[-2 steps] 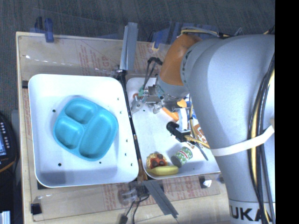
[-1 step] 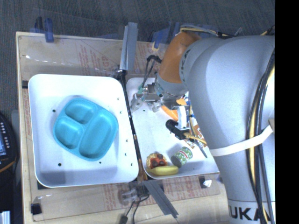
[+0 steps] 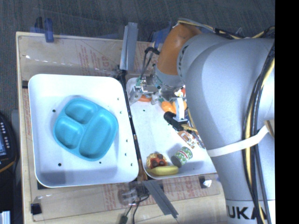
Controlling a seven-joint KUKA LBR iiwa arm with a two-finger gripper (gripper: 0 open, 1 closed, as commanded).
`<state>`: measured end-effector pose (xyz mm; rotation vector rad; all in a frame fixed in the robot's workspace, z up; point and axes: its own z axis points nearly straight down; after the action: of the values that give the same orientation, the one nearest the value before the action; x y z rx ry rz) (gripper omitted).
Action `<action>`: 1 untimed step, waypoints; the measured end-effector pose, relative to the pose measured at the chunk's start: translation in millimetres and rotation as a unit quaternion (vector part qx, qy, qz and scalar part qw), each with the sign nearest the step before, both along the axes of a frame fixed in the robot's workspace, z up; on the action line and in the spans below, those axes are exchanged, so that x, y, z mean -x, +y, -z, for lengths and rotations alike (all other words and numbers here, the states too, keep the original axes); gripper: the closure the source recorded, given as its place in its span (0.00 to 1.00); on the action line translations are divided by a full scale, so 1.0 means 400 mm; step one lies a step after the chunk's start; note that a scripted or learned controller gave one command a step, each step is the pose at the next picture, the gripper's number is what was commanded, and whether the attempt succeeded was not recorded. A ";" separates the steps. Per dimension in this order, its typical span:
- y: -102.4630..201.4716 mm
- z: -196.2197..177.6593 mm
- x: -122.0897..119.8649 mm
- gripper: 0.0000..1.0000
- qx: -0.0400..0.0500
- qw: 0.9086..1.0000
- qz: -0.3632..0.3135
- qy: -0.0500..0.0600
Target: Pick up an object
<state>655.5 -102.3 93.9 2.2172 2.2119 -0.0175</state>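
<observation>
Looks like a robotics lab or test cell, not a home or shop: a big grey industrial arm with an orange band (image 3: pixel 224 78) and loose black cables leans over a pale plywood bench (image 3: pixel 70 55) set on dark grey carpet-type flooring (image 3: pixel 93 3). Two shallow white plastic bins (image 3: pixel 42 171) sit side by side, fixed w/ metal brackets & blue clamps (image 3: pixel 48 29). Contents are test props, e.g. a blue three-compartment plastic tray (image 3: pixel 86 128), a yellow toy banana (image 3: pixel 163 171), a small green can (image 3: pixel 182 156) and other bits, i.e. a grasping-trial setup.
</observation>
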 end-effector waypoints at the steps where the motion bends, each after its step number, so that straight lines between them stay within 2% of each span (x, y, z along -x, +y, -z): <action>1: 0.015 -0.024 -0.002 1.00 -0.004 1.000 -0.005 0.000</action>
<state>656.4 -96.3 103.3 2.2097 2.2276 -0.0098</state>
